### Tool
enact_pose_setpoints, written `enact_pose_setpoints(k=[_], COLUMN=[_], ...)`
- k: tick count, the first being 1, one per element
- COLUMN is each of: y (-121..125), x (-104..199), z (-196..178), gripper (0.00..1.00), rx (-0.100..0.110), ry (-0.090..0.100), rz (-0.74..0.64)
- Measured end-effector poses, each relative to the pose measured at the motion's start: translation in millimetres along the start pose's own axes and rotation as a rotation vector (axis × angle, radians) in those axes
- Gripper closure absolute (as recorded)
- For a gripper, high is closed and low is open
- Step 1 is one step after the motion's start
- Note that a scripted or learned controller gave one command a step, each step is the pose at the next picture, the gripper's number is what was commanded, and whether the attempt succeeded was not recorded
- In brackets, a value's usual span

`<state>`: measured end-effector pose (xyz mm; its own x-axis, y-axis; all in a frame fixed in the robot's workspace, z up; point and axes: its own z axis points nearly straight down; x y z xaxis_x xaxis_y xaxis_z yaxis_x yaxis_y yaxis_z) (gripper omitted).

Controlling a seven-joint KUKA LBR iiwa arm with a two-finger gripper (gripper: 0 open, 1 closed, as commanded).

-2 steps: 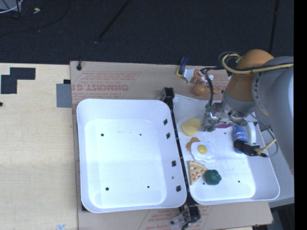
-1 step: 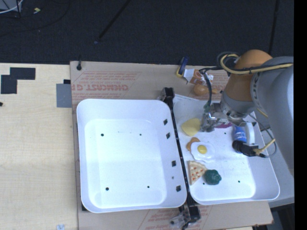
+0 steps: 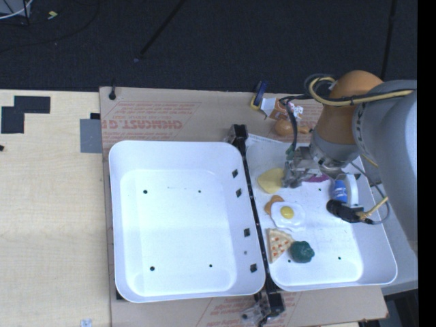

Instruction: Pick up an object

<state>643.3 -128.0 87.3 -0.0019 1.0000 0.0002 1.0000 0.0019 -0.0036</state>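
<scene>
The grey arm's two-finger gripper (image 3: pixel 294 176) hangs low in the right shallow white bin (image 3: pixel 373 268), toward its twelve o'clock end; whether it pinches anything cannot be told. At its nine o'clock, just beside it, lies a pale yellow flat piece (image 3: pixel 270 180). At six o'clock lie a toy fried egg (image 3: pixel 287 214), a pizza-slice toy (image 3: pixel 276 242) and a dark green lump (image 3: pixel 302 252).

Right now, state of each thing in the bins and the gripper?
gripper: low in the right bin, over the yellow piece's right edge; grasp not visible
yellow piece: flat on the floor, upper left of the right bin
fried egg: flat, yolk up
pizza slice: flat, by the divider
green lump: resting beside the pizza slice
blue object: near the right wall
left bin: level on the bench
</scene>
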Motion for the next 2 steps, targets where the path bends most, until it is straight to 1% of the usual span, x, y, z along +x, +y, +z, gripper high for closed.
enact_pose_setpoints(k=[1, 2], y=[0.5, 0.8], x=[-16.4, -16.2], z=[-0.7, -0.9], gripper=[1.0, 1.0], rx=[-0.002, -0.003], ry=[-0.001, -0.001], rz=[0.002, 0.001])
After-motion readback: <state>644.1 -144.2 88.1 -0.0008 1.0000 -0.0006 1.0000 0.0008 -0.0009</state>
